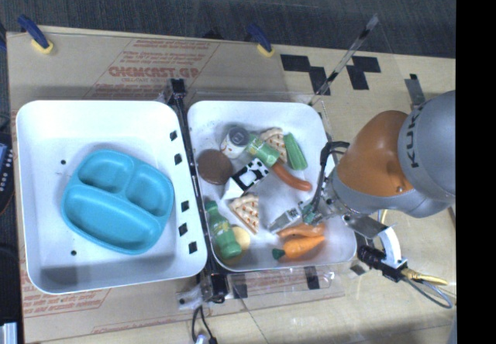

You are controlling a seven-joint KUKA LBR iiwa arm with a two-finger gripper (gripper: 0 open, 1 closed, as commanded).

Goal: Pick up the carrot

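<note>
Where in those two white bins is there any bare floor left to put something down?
The left bin has bare floor all around the blue tray. In the right bin, a bare strip lies along the far wall. Its near half is crowded: carrot, green bottle, sandwich and gripper.

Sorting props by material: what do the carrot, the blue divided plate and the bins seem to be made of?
Carrot: likely molded plastic toy food, with smooth, even orange color and a green stub. Blue divided plate: apparently plastic, uniform turquoise with soft highlights and rounded compartments. Bins: probably thin glossy white plastic, with rounded corners.
</note>
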